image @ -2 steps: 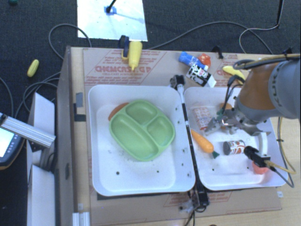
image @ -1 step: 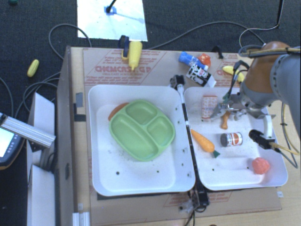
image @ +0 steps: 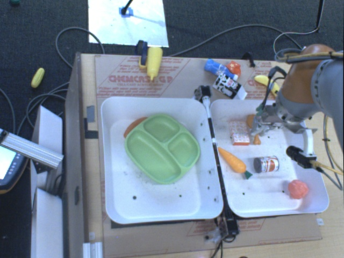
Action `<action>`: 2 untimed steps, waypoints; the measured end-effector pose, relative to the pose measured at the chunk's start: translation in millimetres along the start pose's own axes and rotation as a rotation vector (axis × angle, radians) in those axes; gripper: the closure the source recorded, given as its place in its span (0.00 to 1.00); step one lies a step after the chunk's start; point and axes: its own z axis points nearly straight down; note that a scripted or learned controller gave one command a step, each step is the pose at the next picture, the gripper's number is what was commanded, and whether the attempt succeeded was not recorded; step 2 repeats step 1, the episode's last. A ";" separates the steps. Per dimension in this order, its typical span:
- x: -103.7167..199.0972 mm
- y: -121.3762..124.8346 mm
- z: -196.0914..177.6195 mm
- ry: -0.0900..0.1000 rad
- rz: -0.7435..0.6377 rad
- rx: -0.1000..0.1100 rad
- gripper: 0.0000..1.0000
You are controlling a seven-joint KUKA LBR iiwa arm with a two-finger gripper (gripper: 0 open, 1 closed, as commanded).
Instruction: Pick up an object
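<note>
The hand (image: 259,129) is seen low in the right bin (image: 314,203), reaching in from the right.
Whether it is apart or together cannot be told. Beside it a small pink-and-white box (image: 240,135) is found; a carrot (image: 233,159), a can (image: 266,164) and a red ball (image: 298,188) are spread nearer. A green divided plate (image: 162,148) is held in the left bin (image: 115,198).

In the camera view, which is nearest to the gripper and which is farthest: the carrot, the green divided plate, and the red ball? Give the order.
Measured from the gripper in the right bin:
1. Carrot, just below-left of it, near the divider between the bins.
2. Red ball, in the right bin's lower right corner.
3. Green divided plate, across in the left bin.
</note>
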 end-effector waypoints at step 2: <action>61.2 -35.1 -114.4 0.000 0.000 -0.001 1.00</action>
